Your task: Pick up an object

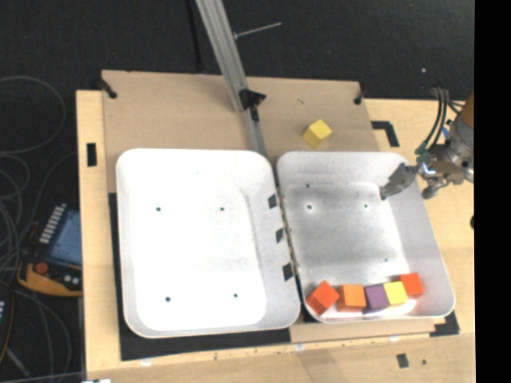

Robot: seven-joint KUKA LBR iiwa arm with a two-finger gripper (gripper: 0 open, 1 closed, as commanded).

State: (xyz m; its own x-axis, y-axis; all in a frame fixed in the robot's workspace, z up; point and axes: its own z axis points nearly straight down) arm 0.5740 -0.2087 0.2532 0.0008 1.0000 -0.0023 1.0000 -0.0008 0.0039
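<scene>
On the tabletop (pixel 96 357), the left shallow white bin (pixel 128 214) adjoins the right shallow white bin (pixel 415 238), which holds five cubes along its near wall: red-orange cube (pixel 323 296), orange cube (pixel 352 295), purple cube (pixel 375 297), yellow cube (pixel 395 293), red cube (pixel 412 284). A loose yellow cube (pixel 317 132) lies beyond the bins. The gripper (pixel 411 182) hangs over the right bin's far right corner, holding nothing; its finger spacing cannot be told.

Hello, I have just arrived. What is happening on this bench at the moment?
A robot arm reaches in from the right, and its gripper hangs over the upper right corner of the right bin with nothing between its fingers. Five small blocks lie in a row along that bin's near edge: red-orange, orange, purple, yellow and red-orange. Another yellow block lies on the board behind the bins. Nothing is picked up yet.
</scene>
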